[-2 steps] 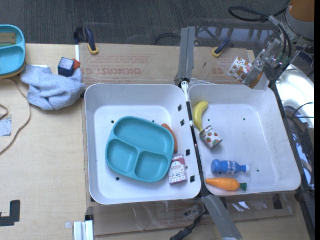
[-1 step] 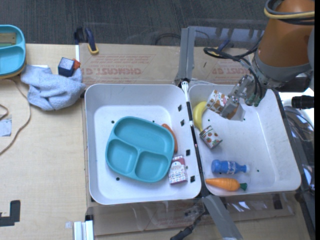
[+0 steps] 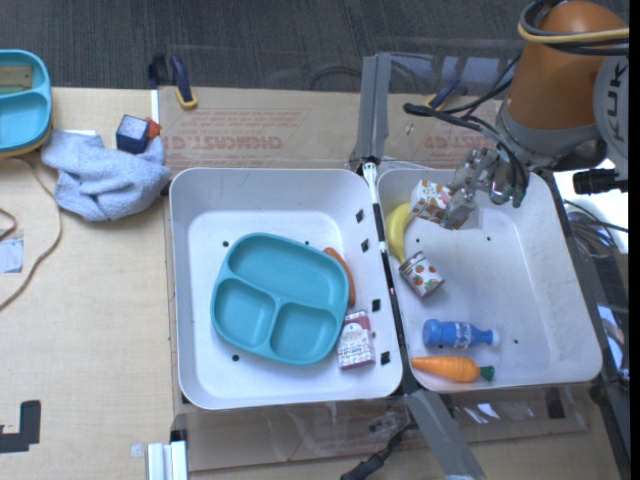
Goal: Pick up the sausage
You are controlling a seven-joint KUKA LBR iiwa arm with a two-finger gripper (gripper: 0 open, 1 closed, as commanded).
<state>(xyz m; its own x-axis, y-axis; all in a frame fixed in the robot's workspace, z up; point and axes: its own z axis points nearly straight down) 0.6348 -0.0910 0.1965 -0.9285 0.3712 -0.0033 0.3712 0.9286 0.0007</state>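
The gripper (image 3: 462, 206) hung over the right bin (image 3: 540, 288), at its back-left corner, touching or just above a patterned carton (image 3: 430, 201); whether it was clenched or released couldn't be told. The sausage (image 3: 341, 268), prob. the orange-brown piece, lay in the left bin (image 3: 200, 368), tucked vs. the right rim of the teal plate (image 3: 280, 298) & partly hidden by it.

To do this well, the arm would need to cross the divider, come down steeply beside the plate rim & close across the sausage's short axis, w/o catching the plate.

Bins sat on a cardboard-topped bench (image 3: 100, 318); grey cloth (image 3: 105, 173) at the back left, dark carpet beyond.
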